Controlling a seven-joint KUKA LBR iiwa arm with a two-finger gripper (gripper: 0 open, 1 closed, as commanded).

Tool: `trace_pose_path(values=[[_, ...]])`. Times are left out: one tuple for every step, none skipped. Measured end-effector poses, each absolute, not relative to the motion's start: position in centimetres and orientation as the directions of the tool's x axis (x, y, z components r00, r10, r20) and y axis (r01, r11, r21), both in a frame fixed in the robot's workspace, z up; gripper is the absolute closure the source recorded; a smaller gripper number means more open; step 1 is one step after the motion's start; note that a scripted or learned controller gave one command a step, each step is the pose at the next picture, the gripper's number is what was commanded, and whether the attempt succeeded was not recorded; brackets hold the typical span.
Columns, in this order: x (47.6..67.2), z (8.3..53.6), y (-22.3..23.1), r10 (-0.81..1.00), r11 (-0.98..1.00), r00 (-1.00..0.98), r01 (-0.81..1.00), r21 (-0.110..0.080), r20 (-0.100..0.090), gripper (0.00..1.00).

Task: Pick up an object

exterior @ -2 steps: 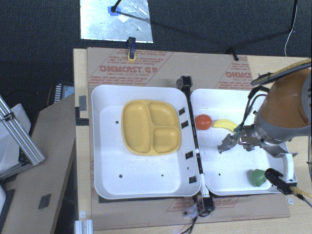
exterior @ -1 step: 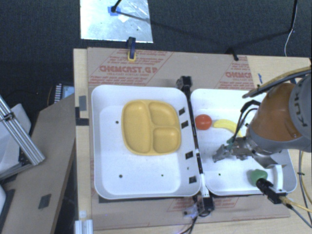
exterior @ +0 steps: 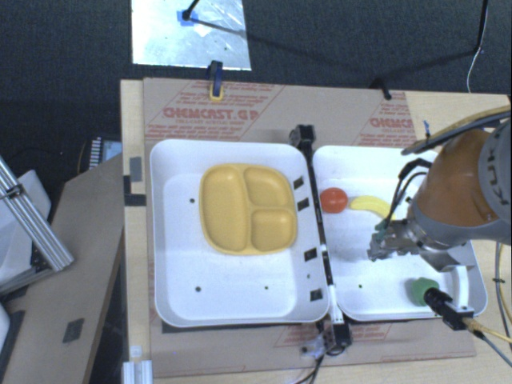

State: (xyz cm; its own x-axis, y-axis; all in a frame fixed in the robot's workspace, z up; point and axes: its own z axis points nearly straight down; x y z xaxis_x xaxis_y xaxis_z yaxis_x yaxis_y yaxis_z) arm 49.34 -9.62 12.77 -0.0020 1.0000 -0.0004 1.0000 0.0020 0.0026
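Camera view, looking down at a slant on the surface: two shallow white bins are sitting side by side, the left bin (exterior: 172,294) carrying a yellow divided plate (exterior: 246,208) and the right bin (exterior: 352,294) carrying the loose objects. The arm (exterior: 464,186) is reaching in from the right of the view, and its end effector (exterior: 382,245) is hanging over the middle of the right bin, pointing toward the divider between the bins. Whether the end effector is spread wide or drawn narrow cannot be told, since its tip is showing as a small dark cluster; nothing is visibly sitting in it. Three candidates are lying around it. An orange-red ball (exterior: 334,200) is resting near the divider, up and to the left of the end effector in the picture. A yellow banana (exterior: 370,206) is lying just beside the ball, its long axis running roughly left to right across the bin, and it is sitting directly above the end effector in the picture, toward the bin's far wall; of the three it appears the nearest. A green object (exterior: 422,290) is lying below and to the right, near the bin's near right corner, partly behind a dark fitting. Judging from this layout, the banana is looking like the likeliest target, and a grasp would be calling for a short travel toward the far wall, closing across the fruit's short axis.
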Motion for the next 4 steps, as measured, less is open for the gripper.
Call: trace_pose_path(values=[[49.5,17.1,-9.7,1.000,0.004,-0.004,1.000,0.006,-0.001,1.00],[49.7,22.4,-9.8,1.000,0.004,-0.004,1.000,0.008,-0.001,1.00],[51.6,21.5,-4.4,1.000,0.010,-0.010,1.000,0.002,0.001,1.00],[54.0,22.8,0.5,1.000,0.010,-0.010,1.000,0.004,0.002,1.00]])
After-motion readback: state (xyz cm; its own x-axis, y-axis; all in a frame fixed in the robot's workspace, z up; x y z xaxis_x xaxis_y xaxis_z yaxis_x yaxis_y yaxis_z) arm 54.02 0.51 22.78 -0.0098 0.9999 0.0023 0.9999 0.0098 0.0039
